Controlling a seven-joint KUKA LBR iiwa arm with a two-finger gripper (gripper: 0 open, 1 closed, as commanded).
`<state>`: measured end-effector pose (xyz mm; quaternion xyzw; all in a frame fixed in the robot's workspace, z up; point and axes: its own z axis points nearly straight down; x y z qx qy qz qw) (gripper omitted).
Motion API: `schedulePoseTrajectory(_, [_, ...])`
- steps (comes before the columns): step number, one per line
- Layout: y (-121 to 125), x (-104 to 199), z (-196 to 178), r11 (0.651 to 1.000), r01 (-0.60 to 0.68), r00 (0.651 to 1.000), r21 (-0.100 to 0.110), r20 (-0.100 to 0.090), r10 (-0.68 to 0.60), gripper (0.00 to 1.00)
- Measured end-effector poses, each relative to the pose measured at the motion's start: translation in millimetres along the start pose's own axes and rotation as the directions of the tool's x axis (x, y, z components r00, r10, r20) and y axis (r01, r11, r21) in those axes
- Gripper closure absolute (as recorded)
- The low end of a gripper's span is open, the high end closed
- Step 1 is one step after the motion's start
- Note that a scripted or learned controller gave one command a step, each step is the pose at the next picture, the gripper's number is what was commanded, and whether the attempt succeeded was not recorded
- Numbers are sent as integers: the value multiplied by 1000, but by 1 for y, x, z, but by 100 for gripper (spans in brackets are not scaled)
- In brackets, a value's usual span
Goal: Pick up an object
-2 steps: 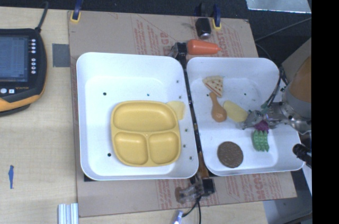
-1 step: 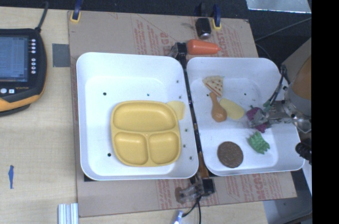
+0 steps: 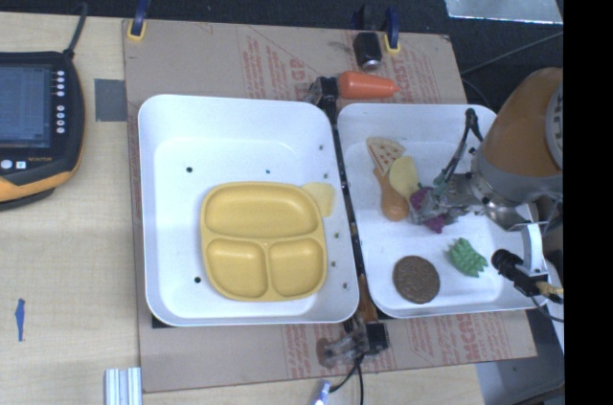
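Observation:
The right bin point(image 3: 436, 121) holds several toy foods: a tan waffle cone piece point(image 3: 383, 152), a yellow-orange piece point(image 3: 397, 186), a purple grape bunch point(image 3: 428, 208), a green leafy piece point(image 3: 466, 257) and a brown round patty point(image 3: 417, 280). My gripper point(image 3: 442, 200) reaches in from the right, low over the bin, with its tip right at the purple grapes. The arm's grey and orange body point(image 3: 522, 145) covers the bin's right side.
The left bin point(image 3: 192, 121) holds a yellow divided tray point(image 3: 263, 240). An orange carrot toy point(image 3: 364, 86) lies on the cardboard behind the bins. A teach pendant point(image 3: 34, 125) rests at the far left of the bench.

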<state>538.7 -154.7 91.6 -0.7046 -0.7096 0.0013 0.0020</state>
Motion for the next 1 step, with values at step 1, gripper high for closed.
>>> schedulePoseTrajectory(1, [40,54,-138,1000,-2,1000,-4,1,2,100])
